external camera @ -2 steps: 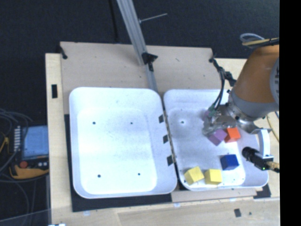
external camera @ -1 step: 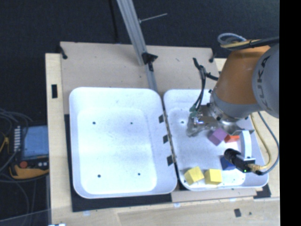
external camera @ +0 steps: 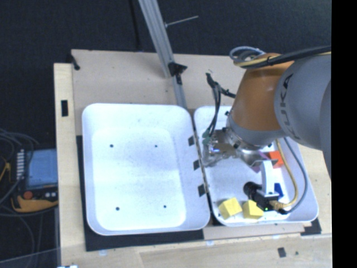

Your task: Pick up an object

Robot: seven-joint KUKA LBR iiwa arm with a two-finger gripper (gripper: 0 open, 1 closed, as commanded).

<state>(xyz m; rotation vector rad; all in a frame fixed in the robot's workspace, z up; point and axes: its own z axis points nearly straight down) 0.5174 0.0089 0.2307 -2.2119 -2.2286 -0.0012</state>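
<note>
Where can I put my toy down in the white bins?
The left bin has bare floor between all four walls. The right bin is crowded: the arm hangs over it, two yellow blocks sit at its near edge, with a bare patch above them.

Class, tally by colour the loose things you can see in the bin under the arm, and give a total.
Yellow blocks: 2
Orange piece: 1
Blue-and-white item: 1
Total: 4 visible; the arm may hide more.
</note>
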